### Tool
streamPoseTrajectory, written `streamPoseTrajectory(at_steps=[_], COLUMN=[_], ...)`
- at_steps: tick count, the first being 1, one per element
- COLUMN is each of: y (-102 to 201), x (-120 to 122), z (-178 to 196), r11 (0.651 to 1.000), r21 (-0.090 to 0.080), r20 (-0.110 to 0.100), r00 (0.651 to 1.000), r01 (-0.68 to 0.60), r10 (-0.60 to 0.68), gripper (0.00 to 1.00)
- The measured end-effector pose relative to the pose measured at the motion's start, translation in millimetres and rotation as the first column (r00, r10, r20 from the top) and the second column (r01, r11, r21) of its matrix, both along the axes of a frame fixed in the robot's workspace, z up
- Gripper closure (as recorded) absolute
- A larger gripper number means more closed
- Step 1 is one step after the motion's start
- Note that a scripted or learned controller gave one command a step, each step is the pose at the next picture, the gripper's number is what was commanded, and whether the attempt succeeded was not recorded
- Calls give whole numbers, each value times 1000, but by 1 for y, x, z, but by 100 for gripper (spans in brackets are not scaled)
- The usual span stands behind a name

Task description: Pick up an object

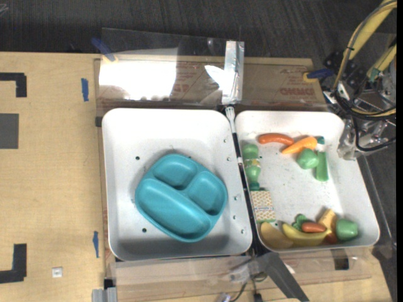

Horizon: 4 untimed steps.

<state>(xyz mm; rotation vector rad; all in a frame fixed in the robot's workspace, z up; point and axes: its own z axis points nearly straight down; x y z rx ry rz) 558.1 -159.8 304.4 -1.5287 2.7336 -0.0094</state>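
Left bin white, holds teal divided plate. Right bin white, speckled floor. Toy food: orange carrot, red-orange chili, green pepper, yellow banana, checkered tan wafer. Bench tan cardboard, blue tape marks, black squares.

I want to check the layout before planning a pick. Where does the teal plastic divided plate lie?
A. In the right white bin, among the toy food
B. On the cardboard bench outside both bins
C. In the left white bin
C: the teal plastic divided plate rests in the left white bin; the toy food lies in the right white bin.
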Motion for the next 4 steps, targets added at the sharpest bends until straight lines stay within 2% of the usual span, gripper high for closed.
streamPoseTrajectory(at_steps=[1, 2, 3, 4], y=[-43, -63, -63, -62], x=[66, 108, 85, 102], z=[67, 96, 5, -124], r11=[992, 979, 981, 891], r21=[4, 5, 7, 8], r20=[-2, -4, -12, -11], r00=[992, 979, 980, 891], r01=[129, 206, -196, -454], r10=[-129, -206, 196, 454], gripper=[100, 100, 100, 100])
